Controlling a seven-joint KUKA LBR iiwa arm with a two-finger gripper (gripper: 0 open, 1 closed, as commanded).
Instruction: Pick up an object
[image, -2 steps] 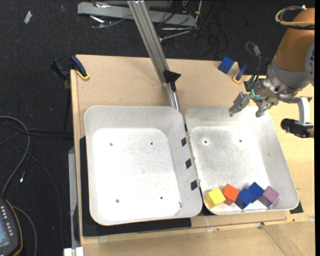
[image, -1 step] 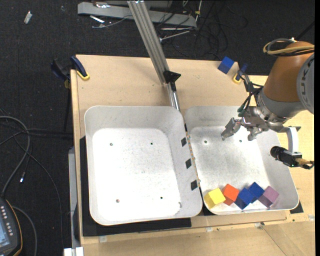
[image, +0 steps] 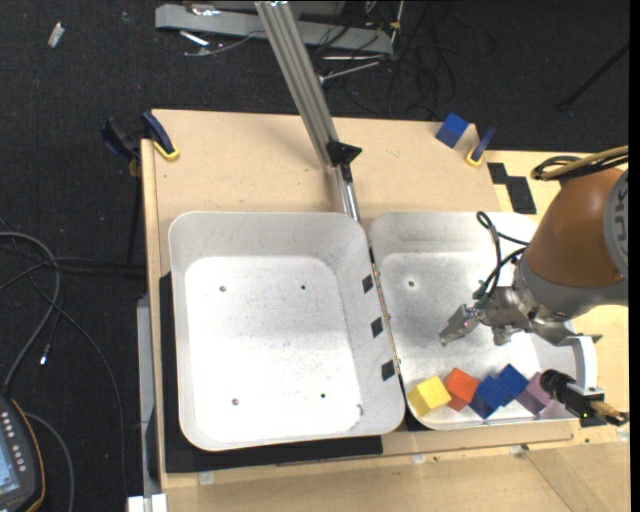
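- The table (image: 260, 160) carries 2 white bins side by side: the left bin (image: 265, 325) and the right bin (image: 430, 250).
- The things to pick lie in the right bin, in a row along its near wall: a yellow block (image: 430, 395), an orange block (image: 461, 387), a blue block (image: 500, 388) and a purple block (image: 535, 392). They are very close together, and some seem to touch each other.
- 1 more blue cube (image: 453, 128) sits on the table near its far right corner, well apart from the bins.
- The arm (image: 575, 250) reaches in from the right, and its gripper (image: 462, 322) hangs over the middle of the right bin, on the far side of the row of blocks.
- I see nothing between its fingers; whether they are spread or pressed together I cannot tell, because they are small and dark here.
- My judgement of the step: this is the approach, and no grasp is made yet. The gripper is near the blocks but touches none of them.
- The next move, I think, calls for going toward the near wall and down over 1 block. The yellow block at the left end looks the easiest, since it has free space on its left side.
- The risk is the crowding: a finger can land on a neighbour or on the wall of the bin.
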